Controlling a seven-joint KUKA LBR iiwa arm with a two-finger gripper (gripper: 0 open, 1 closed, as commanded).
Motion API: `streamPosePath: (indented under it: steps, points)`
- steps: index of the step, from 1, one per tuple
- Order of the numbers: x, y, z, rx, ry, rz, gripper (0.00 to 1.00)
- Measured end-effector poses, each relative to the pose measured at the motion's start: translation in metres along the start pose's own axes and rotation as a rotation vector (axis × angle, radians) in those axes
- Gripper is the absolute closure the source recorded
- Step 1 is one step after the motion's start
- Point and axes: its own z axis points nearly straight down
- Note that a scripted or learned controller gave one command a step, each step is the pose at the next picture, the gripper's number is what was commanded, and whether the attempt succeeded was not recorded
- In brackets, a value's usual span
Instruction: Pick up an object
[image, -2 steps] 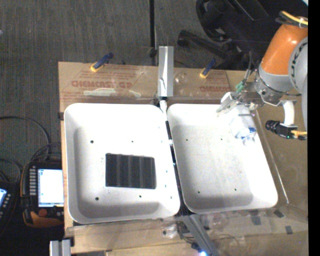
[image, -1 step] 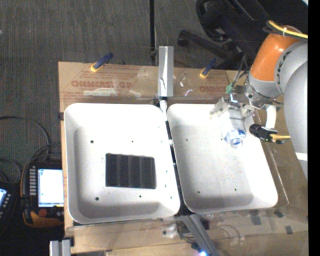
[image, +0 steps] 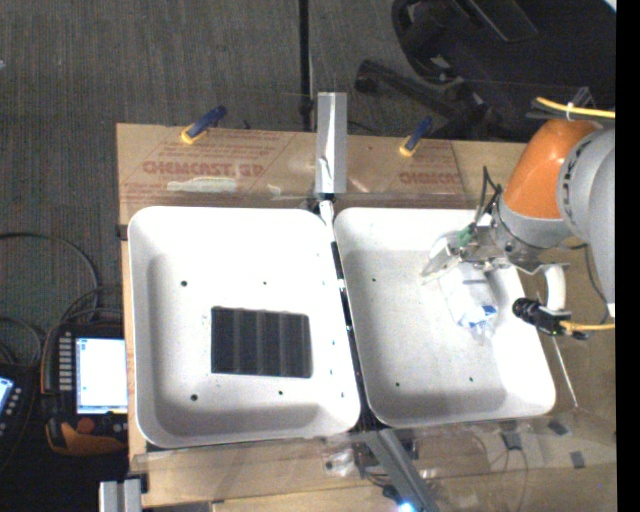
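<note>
A black ribbed rectangular pad (image: 260, 342) lies flat in the middle of the left bin (image: 160, 250). In the right bin (image: 400, 350), a small clear object with blue markings (image: 480, 313) sits toward the right side. My gripper (image: 460, 265) hangs over the upper right part of that bin, just above and left of the clear object. The grey arm with its orange band (image: 540, 180) reaches in from the right. Whether the gripper touches the clear object is too blurred to tell.
A brown board (image: 220, 170) lies behind the bins with two blue-and-yellow clamps (image: 203, 124) on it. A grey metal post (image: 330, 150) stands at the back between the bins. A black cable plug (image: 535, 313) hangs beside the arm at the right bin's rim.
</note>
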Motion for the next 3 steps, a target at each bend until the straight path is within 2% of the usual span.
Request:
streamPosePath:
  steps: [1, 2, 3]
  points:
    - [-0.015, -0.061, -0.051, 0.001, -0.002, -0.03, 0.0]
    - [-0.013, -0.087, -0.132, -0.001, -0.001, -0.099, 0.0]
    - [0.077, -0.119, -0.009, -0.004, -0.001, -0.012, 0.0]
